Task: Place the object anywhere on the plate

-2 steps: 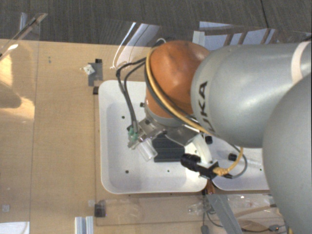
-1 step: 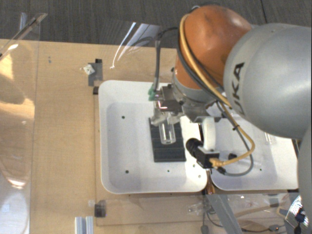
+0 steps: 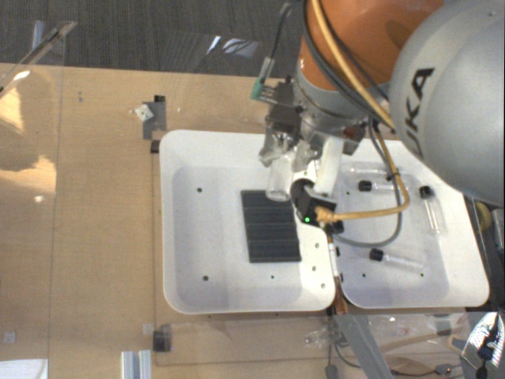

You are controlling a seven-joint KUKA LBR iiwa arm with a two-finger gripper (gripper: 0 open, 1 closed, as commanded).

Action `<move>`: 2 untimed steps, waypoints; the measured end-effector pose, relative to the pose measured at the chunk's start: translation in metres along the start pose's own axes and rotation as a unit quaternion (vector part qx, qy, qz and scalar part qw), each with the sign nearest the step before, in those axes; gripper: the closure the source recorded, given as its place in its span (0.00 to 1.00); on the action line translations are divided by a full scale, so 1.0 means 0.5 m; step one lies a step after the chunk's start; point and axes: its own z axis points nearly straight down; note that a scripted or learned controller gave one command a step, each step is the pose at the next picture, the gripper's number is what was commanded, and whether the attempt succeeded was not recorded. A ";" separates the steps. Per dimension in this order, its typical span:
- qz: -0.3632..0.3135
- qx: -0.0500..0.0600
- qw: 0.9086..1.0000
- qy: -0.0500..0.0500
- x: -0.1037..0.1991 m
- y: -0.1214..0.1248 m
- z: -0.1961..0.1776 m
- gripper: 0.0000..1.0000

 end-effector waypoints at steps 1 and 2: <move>0.212 0.001 0.977 -0.001 -0.006 -0.070 0.079 1.00; 0.174 0.003 0.985 -0.001 0.120 -0.004 0.320 1.00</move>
